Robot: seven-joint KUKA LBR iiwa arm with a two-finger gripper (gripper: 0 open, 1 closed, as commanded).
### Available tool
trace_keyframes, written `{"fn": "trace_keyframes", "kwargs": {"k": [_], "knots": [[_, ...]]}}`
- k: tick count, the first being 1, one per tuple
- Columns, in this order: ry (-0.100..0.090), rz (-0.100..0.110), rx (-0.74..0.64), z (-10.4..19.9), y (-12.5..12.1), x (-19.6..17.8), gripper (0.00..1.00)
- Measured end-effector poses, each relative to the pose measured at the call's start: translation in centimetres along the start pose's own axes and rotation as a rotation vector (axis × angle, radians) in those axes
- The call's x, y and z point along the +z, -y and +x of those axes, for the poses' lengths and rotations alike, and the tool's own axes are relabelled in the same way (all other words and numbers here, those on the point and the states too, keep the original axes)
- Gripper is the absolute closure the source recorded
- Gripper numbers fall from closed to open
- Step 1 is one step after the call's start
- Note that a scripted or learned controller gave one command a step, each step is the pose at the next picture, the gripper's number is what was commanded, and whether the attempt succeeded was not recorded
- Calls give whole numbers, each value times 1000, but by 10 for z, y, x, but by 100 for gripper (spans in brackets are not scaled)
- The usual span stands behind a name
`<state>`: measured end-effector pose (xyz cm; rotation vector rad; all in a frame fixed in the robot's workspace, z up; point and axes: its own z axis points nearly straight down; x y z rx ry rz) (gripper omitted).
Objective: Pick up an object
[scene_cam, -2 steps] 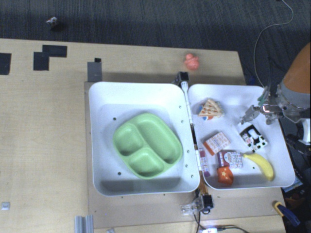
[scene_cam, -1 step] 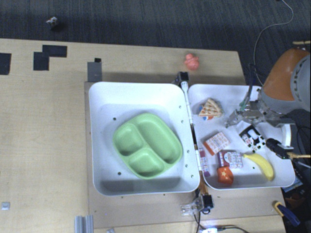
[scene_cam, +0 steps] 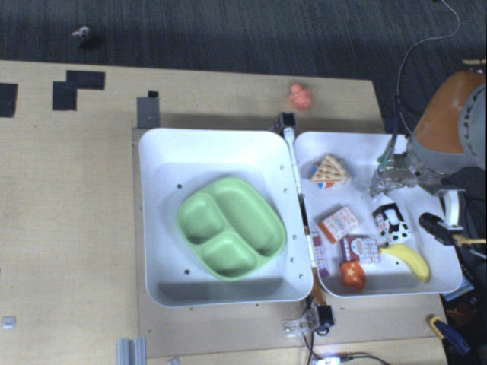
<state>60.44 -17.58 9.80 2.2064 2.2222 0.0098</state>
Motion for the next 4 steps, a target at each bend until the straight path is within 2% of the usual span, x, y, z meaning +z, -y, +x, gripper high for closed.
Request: {"fn": "trace_keyframes", "kwargs": {"k": [1,2,3,4], "knots": [[0,0,0,0,0,0,0],[10,-13,7,26,111,5,0],[15,-22,8,24,109,-7,100],[-4,7,2,102,37,-88,100]]}}
